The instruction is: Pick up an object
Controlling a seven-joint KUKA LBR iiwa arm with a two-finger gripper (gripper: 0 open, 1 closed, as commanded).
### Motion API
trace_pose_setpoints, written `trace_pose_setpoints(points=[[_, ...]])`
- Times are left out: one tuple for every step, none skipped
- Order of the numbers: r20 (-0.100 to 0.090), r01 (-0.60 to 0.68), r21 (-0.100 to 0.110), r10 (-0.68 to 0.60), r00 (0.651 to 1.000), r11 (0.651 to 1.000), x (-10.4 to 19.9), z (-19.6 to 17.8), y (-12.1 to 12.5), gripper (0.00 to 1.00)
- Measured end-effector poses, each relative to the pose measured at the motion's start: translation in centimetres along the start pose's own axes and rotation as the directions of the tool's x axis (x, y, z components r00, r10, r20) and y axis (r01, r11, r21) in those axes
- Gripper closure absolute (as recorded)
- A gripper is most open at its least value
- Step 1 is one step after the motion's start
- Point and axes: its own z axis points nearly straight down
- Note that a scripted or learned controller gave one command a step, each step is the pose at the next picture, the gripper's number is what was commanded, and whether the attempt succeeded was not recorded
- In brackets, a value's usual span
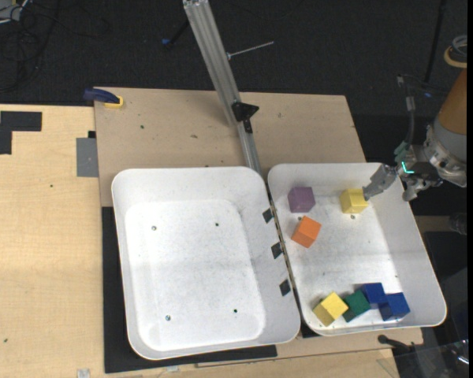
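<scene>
Purple cube (pixel 301 198), orange cube (pixel 306 231) and yellow cube (pixel 353 201) lie apart; yellow, green, blue blocks (pixel 361 304) cluster.

A light wooden bench (pixel 181 128) carried two shallow white bins, left (pixel 142 191) and right (pixel 422 250), set side by side.

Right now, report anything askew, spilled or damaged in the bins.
Nothing stands out. The purple block, yellow block and orange block lie loose in the right bin; another yellow block, a green block and two blue blocks huddle at its near edge.
</scene>
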Motion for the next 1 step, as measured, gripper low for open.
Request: trace_pose_setpoints(points=[[0.002,0.003,-0.004,-0.003,1.0,1.0,0.03,-0.29,0.1,0.0]])
